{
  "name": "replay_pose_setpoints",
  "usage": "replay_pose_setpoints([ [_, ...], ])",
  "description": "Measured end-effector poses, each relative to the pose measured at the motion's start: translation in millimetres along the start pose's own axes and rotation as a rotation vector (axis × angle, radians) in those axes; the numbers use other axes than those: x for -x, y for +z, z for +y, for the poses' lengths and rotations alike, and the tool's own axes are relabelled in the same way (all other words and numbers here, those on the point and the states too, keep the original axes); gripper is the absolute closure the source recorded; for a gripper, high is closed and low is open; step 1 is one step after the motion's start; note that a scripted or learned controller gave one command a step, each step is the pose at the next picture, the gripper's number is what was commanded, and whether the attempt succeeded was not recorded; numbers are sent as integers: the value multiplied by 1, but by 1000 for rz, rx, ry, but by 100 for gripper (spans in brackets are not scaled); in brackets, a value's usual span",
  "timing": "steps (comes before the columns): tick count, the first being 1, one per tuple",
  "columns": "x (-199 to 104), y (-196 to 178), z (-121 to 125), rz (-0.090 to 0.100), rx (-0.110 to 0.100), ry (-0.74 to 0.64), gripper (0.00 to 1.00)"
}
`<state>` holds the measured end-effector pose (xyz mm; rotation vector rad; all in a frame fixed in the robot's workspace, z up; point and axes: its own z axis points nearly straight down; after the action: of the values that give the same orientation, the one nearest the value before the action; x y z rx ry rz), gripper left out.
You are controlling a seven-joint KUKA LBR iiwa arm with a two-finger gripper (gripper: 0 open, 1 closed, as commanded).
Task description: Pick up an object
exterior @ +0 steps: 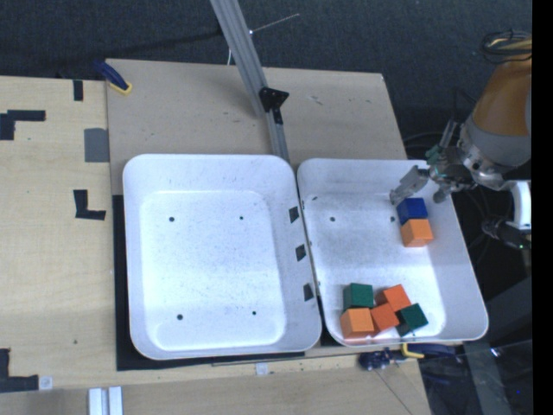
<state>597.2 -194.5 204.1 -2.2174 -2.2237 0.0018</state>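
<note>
In the right bin (337,188), a blue block (412,208) lies at the far right with an orange block (417,233) touching its near side. My gripper (421,190) hangs just beyond the blue block, over the bin's right rear part. It is open, and nothing sits between its fingers (403,188). A cluster of several blocks rests at the bin's near edge: a green one (358,296), orange ones (357,321) (397,298) and a dark green one (412,317).
The left bin (138,232) stands beside the right one on a tan bench. A slanted metal pole (246,50) rises behind the bins. The arm's orange band (505,98) and wrist are at the right edge.
</note>
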Motion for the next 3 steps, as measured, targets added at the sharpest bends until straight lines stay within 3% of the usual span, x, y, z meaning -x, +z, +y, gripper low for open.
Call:
replay_pose_setpoints([
  [1,0,0,0,-1,0,0,0],
  [2,0,59,8,-1,-5,0,0],
  [3,3,86,13,-8,19,1,0],
])
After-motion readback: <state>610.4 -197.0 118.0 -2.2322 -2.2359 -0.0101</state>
